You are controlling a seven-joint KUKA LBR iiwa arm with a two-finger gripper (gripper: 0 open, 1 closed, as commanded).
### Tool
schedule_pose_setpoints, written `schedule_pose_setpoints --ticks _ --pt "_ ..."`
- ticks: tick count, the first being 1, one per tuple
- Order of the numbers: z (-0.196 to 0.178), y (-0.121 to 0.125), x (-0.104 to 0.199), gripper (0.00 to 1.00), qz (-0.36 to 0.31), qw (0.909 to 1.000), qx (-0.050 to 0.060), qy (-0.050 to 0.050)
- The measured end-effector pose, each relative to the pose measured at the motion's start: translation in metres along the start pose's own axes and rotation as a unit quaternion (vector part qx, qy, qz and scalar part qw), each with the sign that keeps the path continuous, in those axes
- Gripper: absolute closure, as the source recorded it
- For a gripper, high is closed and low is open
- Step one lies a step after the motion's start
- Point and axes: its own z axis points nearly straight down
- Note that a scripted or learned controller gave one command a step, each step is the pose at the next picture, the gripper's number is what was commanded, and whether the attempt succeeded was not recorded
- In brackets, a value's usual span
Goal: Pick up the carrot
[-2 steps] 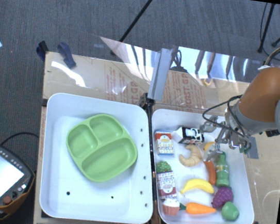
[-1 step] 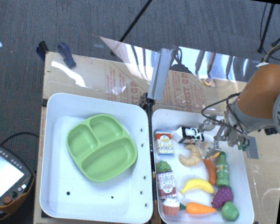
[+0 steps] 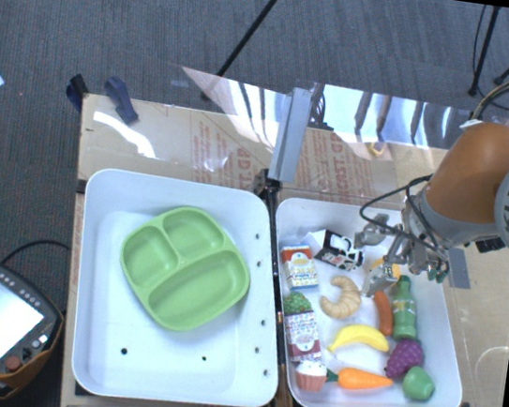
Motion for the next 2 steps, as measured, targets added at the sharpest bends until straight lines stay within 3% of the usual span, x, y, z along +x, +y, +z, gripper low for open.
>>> schedule_pose_setpoints --ticks 1,2 --pt "-0.002 0.012 0.015 0.00 -0.003 1.0000 -0.003 0.006" --pt "0.001 -0.022 -0.001 0.00 -0.048 0.9989 -0.004 0.000"
